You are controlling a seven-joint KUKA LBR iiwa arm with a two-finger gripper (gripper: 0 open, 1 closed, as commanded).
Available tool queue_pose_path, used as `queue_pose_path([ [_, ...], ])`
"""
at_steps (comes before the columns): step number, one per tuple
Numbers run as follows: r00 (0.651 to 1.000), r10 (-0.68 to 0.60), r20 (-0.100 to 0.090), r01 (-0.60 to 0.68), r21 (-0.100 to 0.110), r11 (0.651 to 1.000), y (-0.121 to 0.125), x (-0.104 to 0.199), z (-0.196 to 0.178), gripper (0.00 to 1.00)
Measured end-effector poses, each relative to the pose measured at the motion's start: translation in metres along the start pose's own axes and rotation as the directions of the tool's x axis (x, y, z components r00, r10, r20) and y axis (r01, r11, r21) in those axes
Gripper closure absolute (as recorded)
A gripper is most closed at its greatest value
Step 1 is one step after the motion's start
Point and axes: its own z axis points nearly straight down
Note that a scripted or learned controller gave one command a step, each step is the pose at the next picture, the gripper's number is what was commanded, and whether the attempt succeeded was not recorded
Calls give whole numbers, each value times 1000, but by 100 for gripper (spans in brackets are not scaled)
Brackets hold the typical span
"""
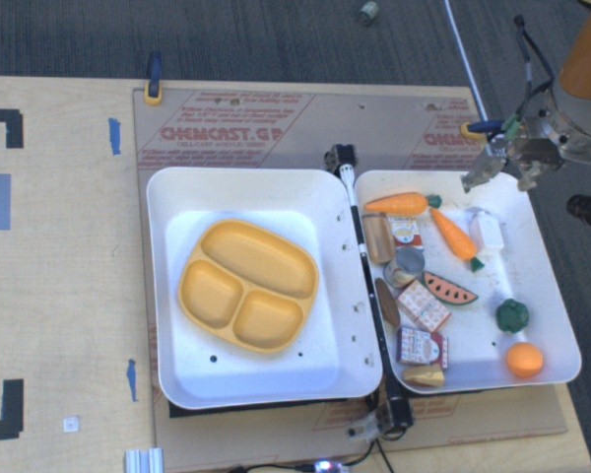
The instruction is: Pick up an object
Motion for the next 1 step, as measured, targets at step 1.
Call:
queue_pose_path([
  [1, 1000, -1, 2, 1, -6, 1000, 4, 15, 134, 0],
])
